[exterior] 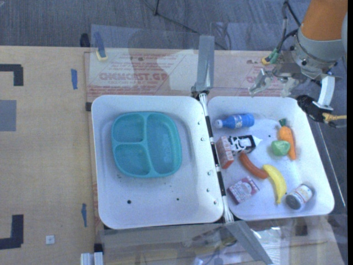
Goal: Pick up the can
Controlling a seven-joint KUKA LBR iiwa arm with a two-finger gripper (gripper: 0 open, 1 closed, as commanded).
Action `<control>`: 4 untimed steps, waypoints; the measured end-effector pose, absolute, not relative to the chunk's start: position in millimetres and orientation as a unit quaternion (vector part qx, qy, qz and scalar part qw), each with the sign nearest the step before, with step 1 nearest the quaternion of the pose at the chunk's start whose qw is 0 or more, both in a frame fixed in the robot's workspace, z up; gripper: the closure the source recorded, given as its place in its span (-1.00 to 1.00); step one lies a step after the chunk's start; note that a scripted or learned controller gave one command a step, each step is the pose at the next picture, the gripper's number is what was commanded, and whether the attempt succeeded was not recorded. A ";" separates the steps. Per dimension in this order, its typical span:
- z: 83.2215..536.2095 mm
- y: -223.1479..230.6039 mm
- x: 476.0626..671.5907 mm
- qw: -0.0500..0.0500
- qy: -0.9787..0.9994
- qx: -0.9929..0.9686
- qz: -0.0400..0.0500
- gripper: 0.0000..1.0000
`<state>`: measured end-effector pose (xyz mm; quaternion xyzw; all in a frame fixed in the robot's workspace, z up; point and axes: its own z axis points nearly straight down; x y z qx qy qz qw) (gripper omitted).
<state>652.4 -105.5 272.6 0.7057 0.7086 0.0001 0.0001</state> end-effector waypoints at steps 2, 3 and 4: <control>104.1 -170.9 588.1 0.016 0.636 0.771 0.011 -1.00; 109.0 -159.0 600.5 0.010 0.676 0.737 0.002 -1.00; 89.9 -180.6 620.7 -0.001 0.691 0.723 0.007 -1.00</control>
